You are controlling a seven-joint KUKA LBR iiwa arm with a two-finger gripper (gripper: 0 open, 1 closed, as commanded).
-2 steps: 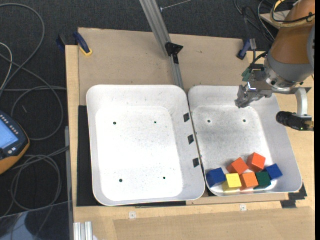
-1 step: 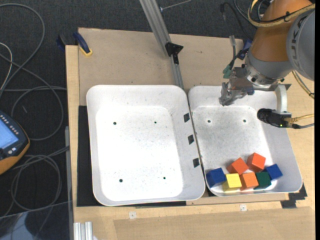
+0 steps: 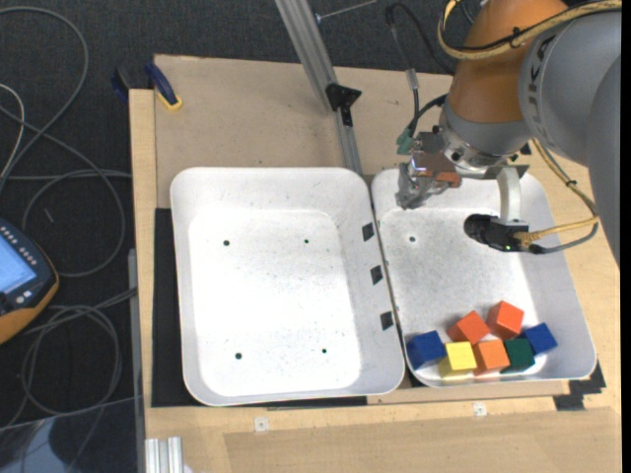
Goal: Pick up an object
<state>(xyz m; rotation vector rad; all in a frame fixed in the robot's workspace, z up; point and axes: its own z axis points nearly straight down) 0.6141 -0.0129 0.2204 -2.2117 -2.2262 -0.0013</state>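
Note:
Several small blocks lie huddled in the near corner of the right bin [image 3: 444, 264]: a blue block [image 3: 425, 347], a yellow block [image 3: 459, 357], an orange block [image 3: 471, 326], a red-orange block [image 3: 509, 316], a green block [image 3: 519, 351] and another blue block [image 3: 539, 338]. My gripper [image 3: 419, 183] hangs over the far left corner of that bin, well away from the blocks. A small orange patch shows at its side, and I cannot make out what it is.
The left bin [image 3: 266, 284] lies beside the right one, with black clips along their shared edge. A slanted metal pole [image 3: 314, 57] crosses the back of the bench. A black fitting with a yellow cable [image 3: 498, 231] hangs under the arm. A control pendant [image 3: 15, 274] and cables lie on the floor at left.

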